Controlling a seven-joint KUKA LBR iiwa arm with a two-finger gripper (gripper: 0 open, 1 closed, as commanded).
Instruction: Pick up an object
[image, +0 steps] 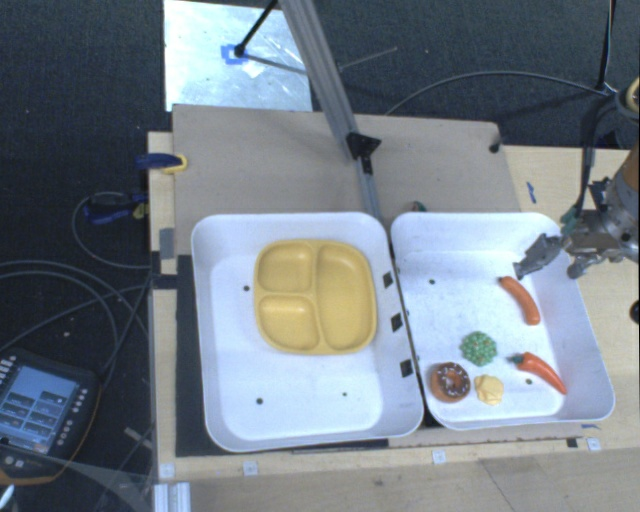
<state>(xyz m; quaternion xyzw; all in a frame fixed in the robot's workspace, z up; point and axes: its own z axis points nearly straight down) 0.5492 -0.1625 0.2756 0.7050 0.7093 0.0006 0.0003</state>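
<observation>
My claw (558, 258) hangs at the far right of the right bin (450, 235), just above and to the right of the sausage (520, 299). Its two fingers stand spread apart with nothing between them, so I am open and holding nothing.

The sausage is the closest thing to me: a small orange-red piece lying flat on the bin floor, slanting from far-left to near-right. I judge it a toy, light and probably smooth plastic or rubber, so weight is no worry but slipping is. I would close across its narrow middle, fingers set square to its length, so it cannot roll or pivot out.

Nearer the front of the same bin lie a carrot (542, 370), a green bunch (478, 348), a chocolate doughnut (450, 381) and a small yellow piece (489, 389), the last three close together and harder to reach cleanly. The carrot tapers, so I expect it would squirt from a pinch near its tip.

The left bin (225, 400) holds a yellow divided plate (315, 297), broad and flat, a poor fit for me.
</observation>
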